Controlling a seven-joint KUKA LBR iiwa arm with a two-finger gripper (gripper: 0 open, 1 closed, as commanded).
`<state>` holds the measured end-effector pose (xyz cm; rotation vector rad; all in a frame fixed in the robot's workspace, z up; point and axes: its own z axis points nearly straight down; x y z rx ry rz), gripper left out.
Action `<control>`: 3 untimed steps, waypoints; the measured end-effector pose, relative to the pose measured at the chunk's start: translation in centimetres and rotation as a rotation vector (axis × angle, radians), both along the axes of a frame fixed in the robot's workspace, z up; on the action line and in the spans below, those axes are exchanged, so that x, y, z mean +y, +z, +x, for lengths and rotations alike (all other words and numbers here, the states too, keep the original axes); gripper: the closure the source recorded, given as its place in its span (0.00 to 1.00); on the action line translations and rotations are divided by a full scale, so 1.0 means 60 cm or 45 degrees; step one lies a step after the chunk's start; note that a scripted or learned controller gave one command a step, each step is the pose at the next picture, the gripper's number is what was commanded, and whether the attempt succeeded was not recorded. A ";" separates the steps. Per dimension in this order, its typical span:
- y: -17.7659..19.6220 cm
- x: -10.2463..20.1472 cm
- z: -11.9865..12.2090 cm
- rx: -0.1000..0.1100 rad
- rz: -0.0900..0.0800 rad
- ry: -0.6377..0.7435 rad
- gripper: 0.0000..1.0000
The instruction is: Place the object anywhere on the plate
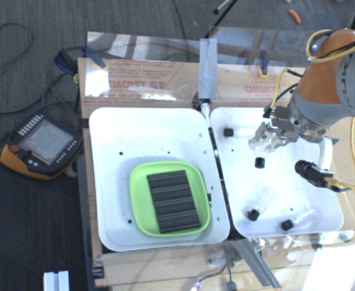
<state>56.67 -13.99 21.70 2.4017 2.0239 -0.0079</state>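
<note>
A green square plate [138, 183] lies in the left bin [107, 138], toward its front. A dark grey ridged block [173, 200] rests flat on the plate and covers most of its middle. My gripper [268, 140] hangs over the back part of the right bin [329, 214], well away from the plate and the block. Its pale fingers [256, 140] stand apart and open, with nothing between them. A small black piece [260, 162] sits on the bin floor just in front of the gripper, apart from it.
More small black pieces lie in the right bin at the back left [228, 132], the front [252, 214] and the front right [286, 225]. A clear tube [264, 197] lies among them. The ridge where the bins meet [215, 156] separates the gripper from the plate.
</note>
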 end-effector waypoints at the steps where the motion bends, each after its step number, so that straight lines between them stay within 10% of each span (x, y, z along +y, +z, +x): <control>1: 0.000 0.000 0.000 -0.001 0.000 0.000 0.00; 3: 0.054 0.050 0.090 -0.002 -0.001 0.009 0.00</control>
